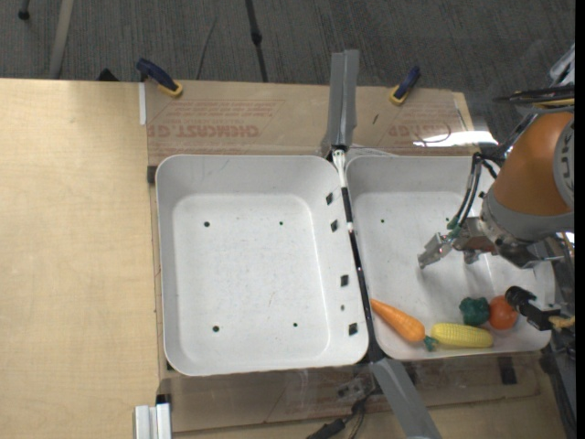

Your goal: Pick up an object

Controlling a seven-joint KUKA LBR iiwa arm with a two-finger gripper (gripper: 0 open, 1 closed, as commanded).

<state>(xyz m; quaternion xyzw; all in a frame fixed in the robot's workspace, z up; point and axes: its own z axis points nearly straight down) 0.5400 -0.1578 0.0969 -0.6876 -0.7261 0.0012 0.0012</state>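
Observation:
In the right bin point(393, 199), along its front wall, lie an orange carrot point(398, 318), a yellow corn cob point(462, 336), a dark green vegetable point(474, 310) and a red tomato point(502, 313). My gripper point(450, 252) hangs over the bin's middle right, above and behind these toys. It is open, with nothing between its fingers. The carrot lies to its lower left and the green vegetable just below it. The arm's orange band point(544, 167) rises behind the gripper at the right.
The left bin point(174, 273) stands beside the right one, with a grey divider bar point(343, 108) running between them. Two blue-and-orange clamps point(158, 76) point(405, 84) hold the cardboard backing. A wooden bench surface point(73, 245) spreads to the left.

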